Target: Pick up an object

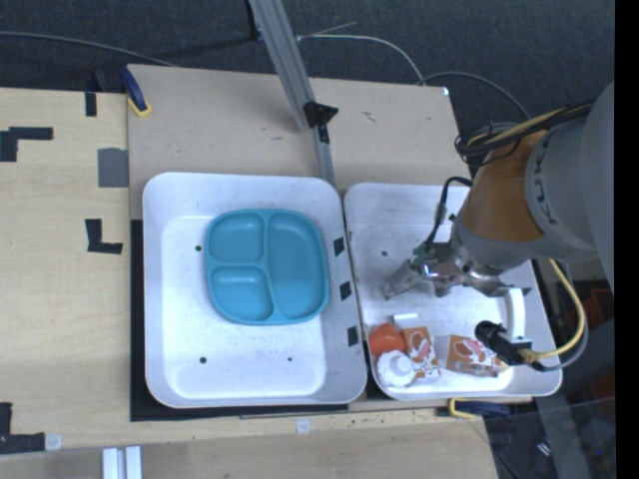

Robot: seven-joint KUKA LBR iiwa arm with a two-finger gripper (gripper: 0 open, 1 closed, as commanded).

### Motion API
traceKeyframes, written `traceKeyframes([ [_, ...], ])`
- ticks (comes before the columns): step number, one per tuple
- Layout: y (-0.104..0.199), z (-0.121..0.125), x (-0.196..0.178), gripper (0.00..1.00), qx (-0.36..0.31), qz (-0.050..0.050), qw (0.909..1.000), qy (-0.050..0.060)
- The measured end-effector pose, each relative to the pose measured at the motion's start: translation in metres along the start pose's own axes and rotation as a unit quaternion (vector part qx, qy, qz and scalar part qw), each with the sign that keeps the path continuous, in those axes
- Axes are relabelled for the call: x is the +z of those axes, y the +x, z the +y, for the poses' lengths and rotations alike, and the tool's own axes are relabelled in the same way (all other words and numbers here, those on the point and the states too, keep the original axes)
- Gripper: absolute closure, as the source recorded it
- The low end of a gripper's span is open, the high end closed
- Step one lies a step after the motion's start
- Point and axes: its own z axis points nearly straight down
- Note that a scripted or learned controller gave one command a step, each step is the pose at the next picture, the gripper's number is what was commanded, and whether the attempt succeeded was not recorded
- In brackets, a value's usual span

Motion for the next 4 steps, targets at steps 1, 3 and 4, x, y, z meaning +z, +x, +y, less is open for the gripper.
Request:
traceKeyframes([
  [1, 0.001, 0.002, -0.013, 1.0, -0.001, 0.0, 1.0, -0.003],
  [3, 0.001, 0.001, -0.108, 1.0, 0.0, -0.001, 1.0, -0.007],
  [4, 0.055, 0.015, -0.119, 1.0, -0.003, 0.001, 1.0, -0.005],
])
